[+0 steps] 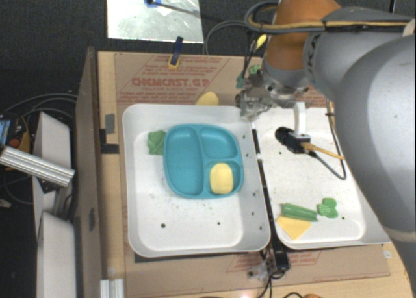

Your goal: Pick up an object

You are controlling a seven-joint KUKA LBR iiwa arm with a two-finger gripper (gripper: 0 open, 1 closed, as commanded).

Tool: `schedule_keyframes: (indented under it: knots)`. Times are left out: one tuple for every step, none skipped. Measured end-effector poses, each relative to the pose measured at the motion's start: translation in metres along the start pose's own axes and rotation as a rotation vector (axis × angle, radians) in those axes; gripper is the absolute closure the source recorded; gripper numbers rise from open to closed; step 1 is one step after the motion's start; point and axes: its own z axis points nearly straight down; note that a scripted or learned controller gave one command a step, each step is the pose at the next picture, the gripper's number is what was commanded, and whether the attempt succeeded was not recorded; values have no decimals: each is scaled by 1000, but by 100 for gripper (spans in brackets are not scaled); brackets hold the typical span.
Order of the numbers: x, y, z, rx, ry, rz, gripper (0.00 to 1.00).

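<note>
Camera view from above has the gripper (249, 108) hanging over the far end of the seam where the two bins meet, pointing down, close above the rims. Its metal head is small and dark against the clutter, and I cannot tell whether it is released or clenched; nothing can be made out in its grasp. Above it sits the rounded orange band (302, 21), and behind that the smooth grey arm (364, 69) bulks in from the right, hiding the far right side of the right bin (305, 180).

Just left of the gripper, the left bin (138, 180), a shallow white tray with rounded corners, holds a glossy teal divided plate (192, 160). A smooth yellow oval piece (221, 178) lies in the plate's near right compartment. A crinkled green leafy piece (156, 142) lies against the plate's left edge. A second rounded yellow piece (208, 99) sits by the left bin's far rim; whether it is inside or outside the rim is unclear.

In the right bin, well apart from the gripper at the near end, lie a long green pod-like piece (299, 211), a knobbly green piece (328, 208) touching its right end, and a flat yellow wedge (294, 227) just below them.

Both bins rest on brown cardboard (162, 76) with red print. Beyond it lies a shiny crinkled foil sheet (156, 4).
</note>
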Motion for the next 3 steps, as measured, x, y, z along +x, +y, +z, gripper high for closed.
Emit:
schedule_keyframes:
  knots:
    - [-14, 0, -77, -15, -2, 7, 100]
    - [-87, -20, -150, -15, -6, 14, 100]
    - [-57, -6, -15, 2, -1, 4, 100]
